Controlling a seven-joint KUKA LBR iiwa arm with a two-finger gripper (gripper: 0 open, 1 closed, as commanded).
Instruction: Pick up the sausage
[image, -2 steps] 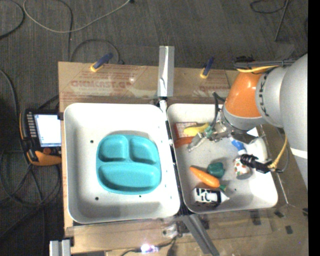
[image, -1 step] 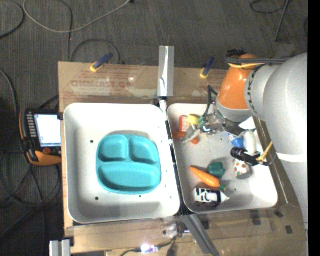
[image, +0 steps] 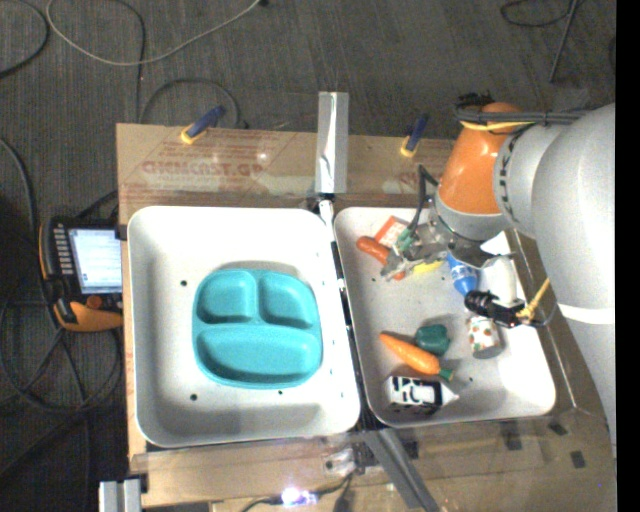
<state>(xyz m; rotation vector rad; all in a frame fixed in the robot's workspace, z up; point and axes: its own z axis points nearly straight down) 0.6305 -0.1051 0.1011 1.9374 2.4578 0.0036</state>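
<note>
- I see the arm (image: 545, 190) reach in from the right, and its orange band sits well beyond the carrot (image: 410, 352), toward the far side of the bench.
- The carrot is my landmark. It lies in the right bin (image: 520, 395), orange with a green end, pointing slantwise toward the near right.
- The gripper (image: 405, 262) hangs beyond the carrot, over the far part of the same bin.
- I cannot tell whether the pincer is wide or narrow; the tip is a tangle of dark metal and coloured bits from this angle.
- The sausage (image: 370, 246), short and reddish-orange, lies beyond the carrot and a little to its left, near the bin's far left corner.
- The sausage sits just beside the gripper, on its left. I cannot tell whether they touch.
- A teal piece (image: 433, 335) lies just beside the carrot, on its far right side.
- A black-and-white carton (image: 413, 392) lies just on the near side of the carrot.
- A small white cup (image: 485, 336) stands to the right of the carrot, past the teal piece.
- A blue item (image: 461, 276) lies beyond the carrot and to its right, under the wrist.
- The left bin (image: 160, 400) sits to the carrot's left and holds a turquoise divided plate (image: 258, 328).
</note>
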